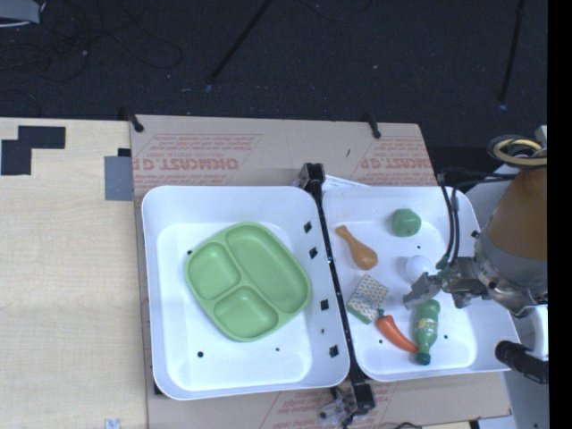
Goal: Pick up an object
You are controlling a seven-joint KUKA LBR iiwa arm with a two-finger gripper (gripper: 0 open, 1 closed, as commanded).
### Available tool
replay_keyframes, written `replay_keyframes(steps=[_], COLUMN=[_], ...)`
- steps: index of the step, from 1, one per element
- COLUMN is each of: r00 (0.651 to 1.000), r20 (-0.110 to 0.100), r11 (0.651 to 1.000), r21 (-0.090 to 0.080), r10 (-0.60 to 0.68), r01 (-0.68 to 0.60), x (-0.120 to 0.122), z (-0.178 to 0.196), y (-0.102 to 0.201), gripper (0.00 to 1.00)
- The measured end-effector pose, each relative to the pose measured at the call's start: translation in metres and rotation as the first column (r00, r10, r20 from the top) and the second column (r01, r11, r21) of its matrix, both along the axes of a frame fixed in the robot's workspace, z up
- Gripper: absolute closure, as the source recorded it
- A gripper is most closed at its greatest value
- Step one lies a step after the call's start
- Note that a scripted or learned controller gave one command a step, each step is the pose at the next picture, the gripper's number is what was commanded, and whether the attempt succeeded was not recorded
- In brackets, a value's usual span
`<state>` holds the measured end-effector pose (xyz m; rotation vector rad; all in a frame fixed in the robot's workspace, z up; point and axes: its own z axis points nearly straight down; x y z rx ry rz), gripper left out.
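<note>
Robot lab: bench bins (170,239), arm (523,231), cables (268,7).

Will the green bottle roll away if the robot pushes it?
Probably. The green bottle lies on its side on the right bin's smooth floor, and it looks round, so a sideways nudge may roll it. The carrot lies close beside it and might stop it.

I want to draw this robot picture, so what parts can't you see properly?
- The grey metal hand, camera view: too small and blurred to tell if it is open.
- The small white round object, camera view: pale against the white right bin, too blurry to name.
- The speckled flat packet, camera view: its print is too small to read.
</note>
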<state>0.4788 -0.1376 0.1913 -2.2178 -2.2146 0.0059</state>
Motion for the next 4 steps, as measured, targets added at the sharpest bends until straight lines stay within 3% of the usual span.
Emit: replay_keyframes(steps=[1,2,3,4], r00=[1.0,1.0,1.0,1.0], r20=[0.001,0.002,0.01,0.007], r11=[1.0,1.0,1.0,1.0], r21=[0.0,0.0,-0.003,-0.002], r10=[0.001,-0.005,0.003,0.003], r01=[-0.001,0.005,-0.003,-0.003], x=[0.001,0.001,0.006,0.006], z=[-0.063,-0.051,0.01,0.025], y=[0.003,0.002,0.006,0.006], gripper=[0.0,1.0,1.0,1.0])
